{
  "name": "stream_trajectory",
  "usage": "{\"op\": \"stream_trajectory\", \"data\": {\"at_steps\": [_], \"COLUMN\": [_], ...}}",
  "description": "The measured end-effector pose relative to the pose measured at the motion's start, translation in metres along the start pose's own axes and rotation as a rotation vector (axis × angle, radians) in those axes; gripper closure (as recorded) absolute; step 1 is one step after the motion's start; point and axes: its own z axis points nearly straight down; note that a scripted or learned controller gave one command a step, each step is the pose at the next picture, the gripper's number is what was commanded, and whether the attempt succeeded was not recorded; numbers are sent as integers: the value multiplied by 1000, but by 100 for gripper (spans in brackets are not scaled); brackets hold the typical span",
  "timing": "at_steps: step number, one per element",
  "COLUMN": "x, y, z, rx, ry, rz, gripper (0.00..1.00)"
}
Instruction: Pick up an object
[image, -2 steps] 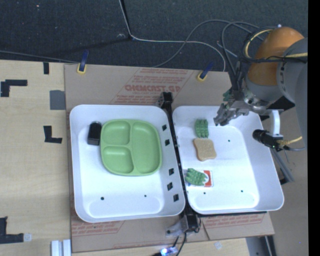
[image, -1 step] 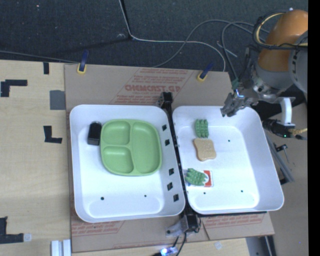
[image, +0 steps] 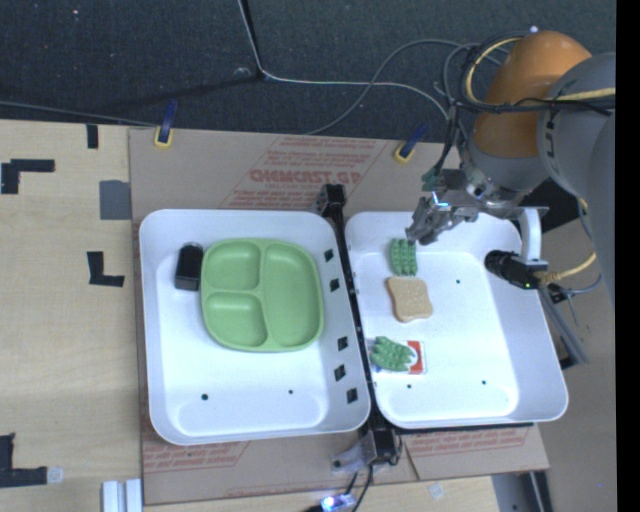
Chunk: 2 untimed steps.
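In the right bin (image: 500, 340) lie a small green ridged piece (image: 403, 257), a tan toast-shaped slice (image: 409, 298) and a green leafy toy on a red-and-white card (image: 396, 354). My gripper (image: 428, 225) hangs over the bin's far left part, just right of and above the green ridged piece. Nothing shows between its fingers. The left bin (image: 180, 390) carries a green divided plate (image: 262, 294) and a small black block (image: 189, 267).
A black hinge strip (image: 343, 300) runs between the two bins. Cables (image: 400, 70) loop across the dark background behind the bench. A black cylindrical part of the arm (image: 507, 266) juts over the right bin's far right side.
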Motion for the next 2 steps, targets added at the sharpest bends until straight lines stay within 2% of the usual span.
{"op": "stream_trajectory", "data": {"at_steps": [1,2], "x": [57,119], "y": [-8,-26], "z": [7,8], "rx": [1,1], "ry": [-1,0], "rz": [0,-2], "gripper": [100,100]}}
